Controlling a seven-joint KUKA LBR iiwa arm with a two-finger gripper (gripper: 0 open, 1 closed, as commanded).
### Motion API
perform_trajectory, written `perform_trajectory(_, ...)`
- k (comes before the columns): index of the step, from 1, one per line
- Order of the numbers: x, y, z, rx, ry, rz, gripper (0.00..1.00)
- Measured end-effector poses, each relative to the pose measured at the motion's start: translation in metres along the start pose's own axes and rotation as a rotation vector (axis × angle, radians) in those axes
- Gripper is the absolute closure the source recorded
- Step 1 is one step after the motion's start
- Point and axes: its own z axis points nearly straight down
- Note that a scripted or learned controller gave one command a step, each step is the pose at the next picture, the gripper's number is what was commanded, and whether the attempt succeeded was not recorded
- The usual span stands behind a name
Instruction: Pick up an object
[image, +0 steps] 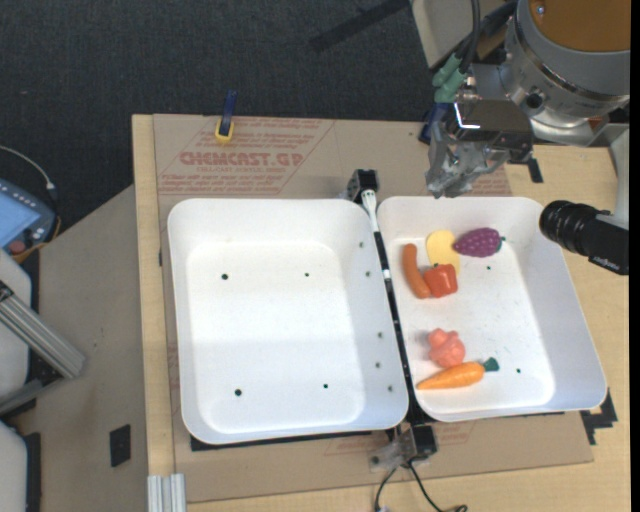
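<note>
Hovering above right bin (560, 300) far rim, at 12 o'clock: gripper (455, 182); cannot tell its state. Nearest targets: purple grapes (478, 241), yellow piece (441, 246), toward 6 o'clock. Advice: choose grapes, they lie apart, descend straight, avoid rim.

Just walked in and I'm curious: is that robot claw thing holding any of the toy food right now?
Gripper: nothing visible in it; it hangs above the right bin's far edge. Open or shut: cannot be told.
</note>
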Motion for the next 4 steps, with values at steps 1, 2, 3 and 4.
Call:
perform_trajectory(1,0.037,-0.005,0.065,0.025,-0.003,0.001,1.0)
perform_trajectory(2,0.095,-0.007,0.152,0.027,-0.004,0.0,1.0)
perform_trajectory(3,0.092,-0.005,0.147,0.017,-0.001,0.006,0.0)
perform_trajectory(4,0.093,-0.005,0.136,0.014,0.0,0.005,1.0)
